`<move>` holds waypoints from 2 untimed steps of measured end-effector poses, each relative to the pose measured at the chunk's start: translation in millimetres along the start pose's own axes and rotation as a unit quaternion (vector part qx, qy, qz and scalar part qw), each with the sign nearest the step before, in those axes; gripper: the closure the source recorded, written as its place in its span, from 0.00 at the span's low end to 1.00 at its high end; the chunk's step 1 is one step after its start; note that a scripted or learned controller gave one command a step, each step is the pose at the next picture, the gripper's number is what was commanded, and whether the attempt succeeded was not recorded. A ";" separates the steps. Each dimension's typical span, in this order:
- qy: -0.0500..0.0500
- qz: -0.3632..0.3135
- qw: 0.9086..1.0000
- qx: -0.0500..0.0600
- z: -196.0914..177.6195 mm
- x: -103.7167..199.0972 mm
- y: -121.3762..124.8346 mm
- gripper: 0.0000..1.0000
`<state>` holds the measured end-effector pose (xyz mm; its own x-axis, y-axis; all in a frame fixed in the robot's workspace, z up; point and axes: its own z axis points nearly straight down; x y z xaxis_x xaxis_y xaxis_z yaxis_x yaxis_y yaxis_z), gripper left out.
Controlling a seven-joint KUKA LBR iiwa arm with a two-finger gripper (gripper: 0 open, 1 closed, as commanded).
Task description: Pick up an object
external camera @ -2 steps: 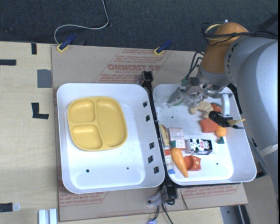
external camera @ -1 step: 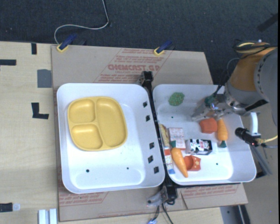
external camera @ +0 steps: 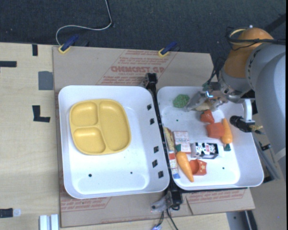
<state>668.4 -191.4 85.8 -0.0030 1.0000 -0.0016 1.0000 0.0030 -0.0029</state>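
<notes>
Jaws impossible to read: gripper (external camera: 200,101) low in the far part of the right bin (external camera: 249,178), fingers blurred against the white floor, so open or closed cannot be told. Just left of the gripper, a green leafy piece (external camera: 181,100), close to the fingertips, contact unclear. Just below and right of it, a small red piece (external camera: 207,116), then a larger red-orange block (external camera: 215,130) with an orange carrot (external camera: 226,131) against its right side. Nearer the front, a small printed box (external camera: 181,138), a black-and-white carton (external camera: 205,150), a second carrot (external camera: 184,165) and a red piece (external camera: 200,166) beside it. In the left bin (external camera: 134,183), a yellow divided plate (external camera: 100,126). Under both bins, brown cardboard (external camera: 125,68).
</notes>
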 end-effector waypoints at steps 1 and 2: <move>-0.001 0.001 1.000 -0.004 -0.8 4.0 -37.3 0.00; 0.001 0.000 1.000 -0.003 -0.4 67.8 -75.4 0.00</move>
<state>592.7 -123.8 86.3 -0.0022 1.0000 0.0003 1.0000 0.0022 0.0023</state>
